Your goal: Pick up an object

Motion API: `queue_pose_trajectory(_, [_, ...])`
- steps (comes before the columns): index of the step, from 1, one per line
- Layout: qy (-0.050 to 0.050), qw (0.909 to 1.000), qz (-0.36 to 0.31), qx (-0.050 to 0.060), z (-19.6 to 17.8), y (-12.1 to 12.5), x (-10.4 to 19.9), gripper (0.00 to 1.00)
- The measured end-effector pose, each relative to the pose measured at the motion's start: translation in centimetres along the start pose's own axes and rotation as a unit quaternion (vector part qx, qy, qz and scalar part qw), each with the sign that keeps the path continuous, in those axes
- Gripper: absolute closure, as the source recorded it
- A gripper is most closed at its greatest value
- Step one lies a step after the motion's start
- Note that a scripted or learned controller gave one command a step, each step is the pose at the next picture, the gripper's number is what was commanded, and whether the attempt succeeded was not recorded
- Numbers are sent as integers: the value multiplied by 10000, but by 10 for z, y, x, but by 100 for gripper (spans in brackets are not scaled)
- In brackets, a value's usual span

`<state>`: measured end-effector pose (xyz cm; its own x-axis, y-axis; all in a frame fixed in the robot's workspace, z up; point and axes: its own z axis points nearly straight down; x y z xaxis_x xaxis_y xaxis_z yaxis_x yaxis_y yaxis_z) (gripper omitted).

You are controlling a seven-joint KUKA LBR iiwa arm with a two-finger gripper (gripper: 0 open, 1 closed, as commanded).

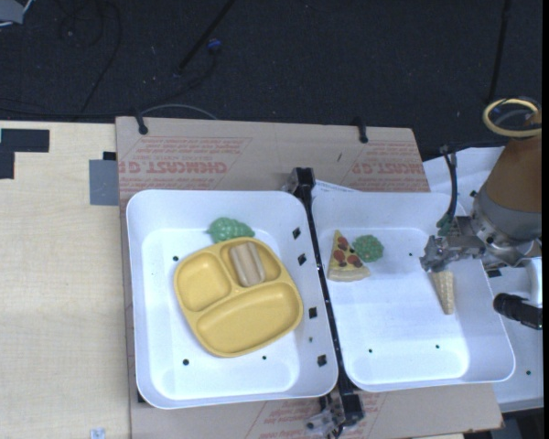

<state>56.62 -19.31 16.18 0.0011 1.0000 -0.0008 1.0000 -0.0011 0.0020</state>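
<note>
My gripper (436, 257) hangs low over the right side of the right bin (412, 355), reaching in from the right. A tan ice-cream cone (446, 292) lies on the bin floor just below and to the right of the gripper tip, its wide end close to it; whether they touch is unclear. A pizza slice (346, 258) and a small green broccoli piece (369, 247) lie together at the bin's upper left, well clear of the gripper.
The left bin (156, 355) holds a yellow divided plate (238, 318) with a hot dog (248, 263) in one compartment, and a green leafy piece (229, 230) beside the plate's far edge. A black divider (317, 291) runs between the bins. Cardboard lies underneath.
</note>
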Motion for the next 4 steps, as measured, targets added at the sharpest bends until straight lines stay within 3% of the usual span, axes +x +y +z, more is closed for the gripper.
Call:
queue_pose_trajectory(1, [-3,10000,-16,-14,-63,2,4,100])
queue_pose_trajectory(2, [4,10000,-15,9,-75,2,4,100])
queue_pose_trajectory(4, [17,10000,-31,28,-90,-13,111,100])
